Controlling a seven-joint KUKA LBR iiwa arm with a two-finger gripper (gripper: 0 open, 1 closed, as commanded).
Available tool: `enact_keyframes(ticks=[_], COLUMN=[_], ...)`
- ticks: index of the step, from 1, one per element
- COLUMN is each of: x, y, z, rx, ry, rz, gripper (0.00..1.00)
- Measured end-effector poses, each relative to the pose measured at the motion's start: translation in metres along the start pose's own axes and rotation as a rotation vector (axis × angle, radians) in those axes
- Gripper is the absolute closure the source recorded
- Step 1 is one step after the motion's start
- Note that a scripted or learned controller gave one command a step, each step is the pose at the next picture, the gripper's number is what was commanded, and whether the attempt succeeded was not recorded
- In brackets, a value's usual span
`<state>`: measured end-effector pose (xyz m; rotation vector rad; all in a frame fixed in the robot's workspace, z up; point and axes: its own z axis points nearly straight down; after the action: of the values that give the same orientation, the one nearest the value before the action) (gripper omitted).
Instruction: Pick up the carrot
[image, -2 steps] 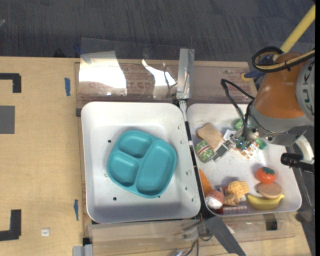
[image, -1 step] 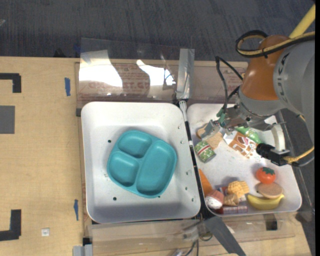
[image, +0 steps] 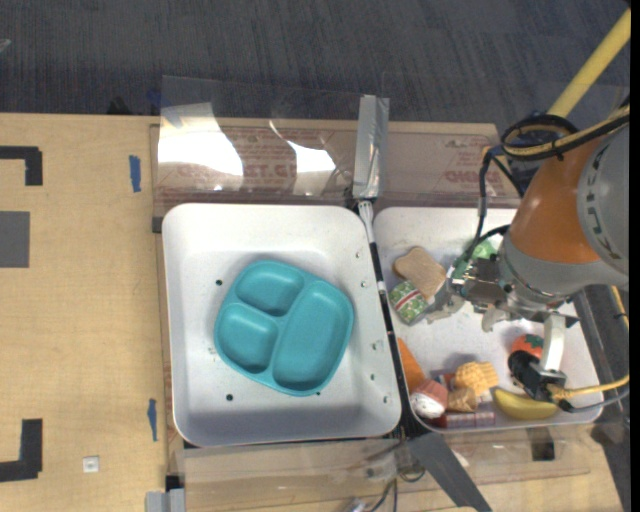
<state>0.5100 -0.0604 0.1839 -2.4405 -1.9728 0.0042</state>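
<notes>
Robot claw hovers over the right bin, grip state unclear; carrot lies against its left wall.

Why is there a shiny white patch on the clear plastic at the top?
In the camera view, light from above bounces off the clear plastic sheet as white glare; the teal divided plate looks sharp and evenly lit, and the orange carrot sits partly in shadow by the bin wall.
</notes>
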Motion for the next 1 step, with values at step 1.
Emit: enact_keyframes(ticks=[1], x=[-0.0327], y=[-0.0181], z=[0.0899], rx=[-0.005], ry=[0.000], rz=[0.185], gripper=[0.00])
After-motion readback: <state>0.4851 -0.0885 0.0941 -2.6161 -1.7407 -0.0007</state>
